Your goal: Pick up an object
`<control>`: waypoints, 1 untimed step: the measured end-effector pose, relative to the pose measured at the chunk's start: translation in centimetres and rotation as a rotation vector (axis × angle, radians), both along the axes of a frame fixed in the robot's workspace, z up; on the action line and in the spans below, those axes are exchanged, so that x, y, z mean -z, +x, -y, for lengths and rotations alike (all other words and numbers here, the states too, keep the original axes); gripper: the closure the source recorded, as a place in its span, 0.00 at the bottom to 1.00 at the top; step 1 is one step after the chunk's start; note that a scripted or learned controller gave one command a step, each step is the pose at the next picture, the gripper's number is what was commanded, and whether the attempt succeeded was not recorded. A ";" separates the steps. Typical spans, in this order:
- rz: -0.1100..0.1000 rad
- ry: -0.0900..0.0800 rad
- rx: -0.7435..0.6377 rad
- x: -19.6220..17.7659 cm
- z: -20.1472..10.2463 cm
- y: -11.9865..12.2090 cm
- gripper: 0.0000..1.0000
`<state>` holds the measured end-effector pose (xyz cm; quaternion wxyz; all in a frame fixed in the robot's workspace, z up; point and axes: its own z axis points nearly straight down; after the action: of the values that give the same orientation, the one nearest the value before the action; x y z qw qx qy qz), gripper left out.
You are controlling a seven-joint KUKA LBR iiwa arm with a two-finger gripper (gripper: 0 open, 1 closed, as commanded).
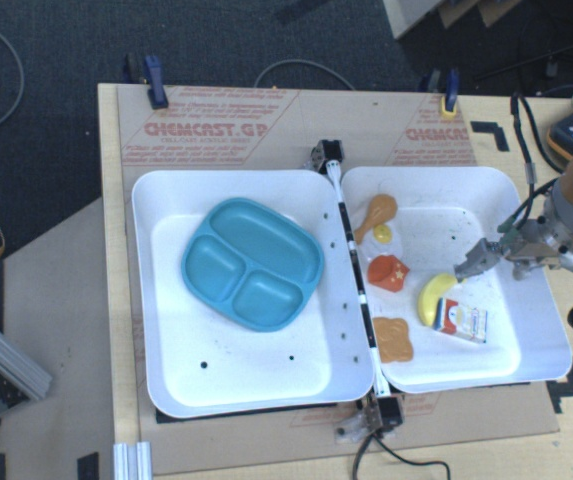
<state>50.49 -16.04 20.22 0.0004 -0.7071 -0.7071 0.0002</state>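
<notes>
Gripper (469, 265) above right bin (486, 186); blue tray (253, 263) in left bin (156, 268).

The bench board (266, 128) carries red print reading "CHEMCAST GP" twice along its far edge. The small packet (462, 322) just below the hand (466, 266) has print too small to read.

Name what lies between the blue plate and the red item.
In the camera view, the bins' adjoining walls separate the blue plate from the red item.
</notes>
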 end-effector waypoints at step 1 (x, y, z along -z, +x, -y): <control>-0.010 0.005 -0.004 8.7 -5.1 0.1 0.00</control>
<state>50.59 -10.98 11.57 0.0057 -0.7055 -0.7087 0.0019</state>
